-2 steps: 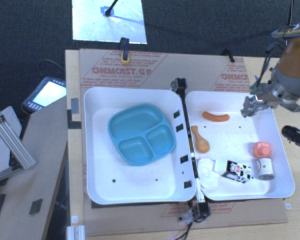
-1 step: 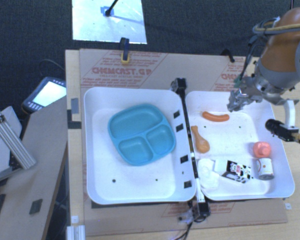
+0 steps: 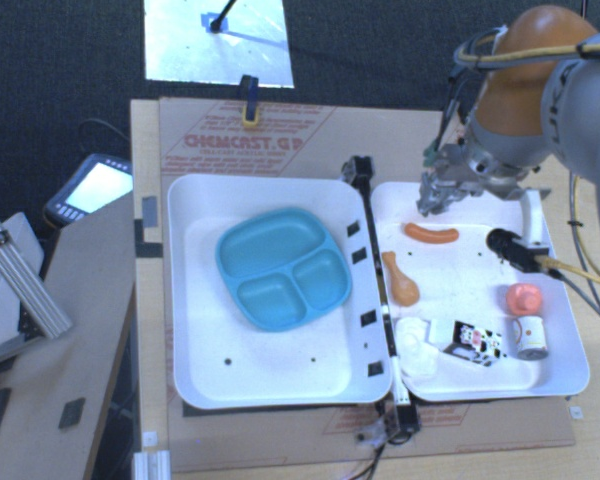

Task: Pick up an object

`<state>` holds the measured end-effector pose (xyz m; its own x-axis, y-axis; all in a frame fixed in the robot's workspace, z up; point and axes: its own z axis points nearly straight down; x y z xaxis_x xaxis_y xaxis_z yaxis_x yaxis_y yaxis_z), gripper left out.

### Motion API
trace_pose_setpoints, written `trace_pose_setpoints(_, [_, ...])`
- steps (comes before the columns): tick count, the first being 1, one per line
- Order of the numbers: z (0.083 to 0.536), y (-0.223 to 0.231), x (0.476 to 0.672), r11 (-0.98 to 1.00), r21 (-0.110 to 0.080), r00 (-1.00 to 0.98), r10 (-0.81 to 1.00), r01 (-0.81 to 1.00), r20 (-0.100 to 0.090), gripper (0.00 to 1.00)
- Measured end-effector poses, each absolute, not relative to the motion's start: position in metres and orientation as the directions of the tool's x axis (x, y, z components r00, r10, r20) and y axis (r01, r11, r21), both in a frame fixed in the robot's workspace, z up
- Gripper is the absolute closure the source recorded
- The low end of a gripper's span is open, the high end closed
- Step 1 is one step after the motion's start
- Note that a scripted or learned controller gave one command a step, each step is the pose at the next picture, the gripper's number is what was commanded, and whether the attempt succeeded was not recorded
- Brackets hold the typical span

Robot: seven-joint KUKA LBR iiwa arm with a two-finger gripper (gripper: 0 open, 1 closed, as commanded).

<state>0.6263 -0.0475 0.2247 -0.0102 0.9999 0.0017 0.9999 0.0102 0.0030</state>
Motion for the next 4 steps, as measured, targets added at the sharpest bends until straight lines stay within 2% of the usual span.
trace_pose_setpoints(1, [0.235, 0.011, 0.635, 0.011, 0.003, -0.011, 1.0, 1.0, 0.003, 1.0])
trace_pose_setpoints(2, [0.237, 0.055, 0.648, 0.009, 0.003, -0.009, 1.0, 1.0, 0.003, 1.0])
trace_pose_setpoints(3, [0.231, 0.098, 0.653, 0.009, 0.002, -0.009, 1.0, 1.0, 0.002, 1.0])
trace_pose_setpoints(4, [0.231, 0.095, 0.653, 0.005, 0.002, -0.005, 1.0, 1.0, 0.0, 0.0])
